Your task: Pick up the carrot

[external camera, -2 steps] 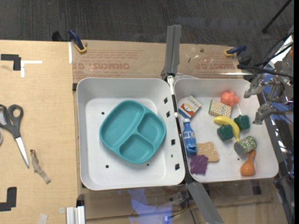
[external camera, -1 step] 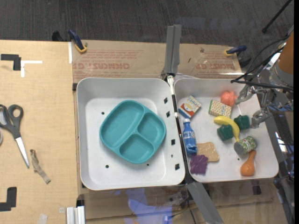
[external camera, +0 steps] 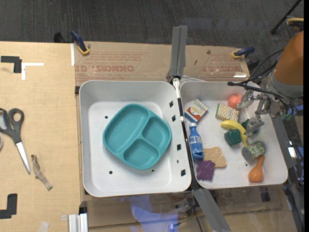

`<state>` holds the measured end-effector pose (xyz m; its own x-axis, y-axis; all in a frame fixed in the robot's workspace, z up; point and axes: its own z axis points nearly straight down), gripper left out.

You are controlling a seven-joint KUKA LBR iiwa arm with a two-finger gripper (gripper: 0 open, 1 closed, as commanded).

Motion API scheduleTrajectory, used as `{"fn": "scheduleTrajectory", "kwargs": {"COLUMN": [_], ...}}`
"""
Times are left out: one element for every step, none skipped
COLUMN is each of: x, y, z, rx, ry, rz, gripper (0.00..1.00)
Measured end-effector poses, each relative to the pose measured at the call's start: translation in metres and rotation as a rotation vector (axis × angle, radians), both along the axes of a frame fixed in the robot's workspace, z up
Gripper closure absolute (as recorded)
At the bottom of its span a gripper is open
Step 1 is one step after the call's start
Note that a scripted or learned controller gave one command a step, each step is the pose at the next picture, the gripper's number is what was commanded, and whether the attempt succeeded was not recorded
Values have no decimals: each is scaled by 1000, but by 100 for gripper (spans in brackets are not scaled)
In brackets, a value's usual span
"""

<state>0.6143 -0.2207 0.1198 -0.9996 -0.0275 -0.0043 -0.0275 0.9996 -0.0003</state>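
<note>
The orange carrot (external camera: 256, 170) lies in the right bin's (external camera: 231, 180) front right corner, thick end toward the front. My gripper (external camera: 253, 116) hangs over the back right part of that bin, well behind the carrot and apart from it. Its fingers stand open with nothing between them. A grey-green can (external camera: 253, 150) lies between the gripper and the carrot.
The right bin also holds a yellow banana (external camera: 234, 126), a green piece (external camera: 233, 137), a toast slice (external camera: 215, 157), purple grapes (external camera: 205, 169), a blue bottle (external camera: 195, 141), a small carton (external camera: 196, 110) and an orange ball (external camera: 234, 100). A teal divided plate (external camera: 137, 136) sits in the left bin. Scissors (external camera: 14, 134) lie on the bench at left.
</note>
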Motion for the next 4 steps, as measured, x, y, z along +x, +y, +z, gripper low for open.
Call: {"fn": "scheduleTrajectory", "kwargs": {"x": [-4, 37, -49, -60], "y": [-1, -2, -2, -9], "z": [27, -20, 24, -5], "rx": [0, 1, 1, -11], "ry": [-2, -12, 2, -53], "rz": [-201, -603, -948, -408], "gripper": [0, 0, 0, 0]}}
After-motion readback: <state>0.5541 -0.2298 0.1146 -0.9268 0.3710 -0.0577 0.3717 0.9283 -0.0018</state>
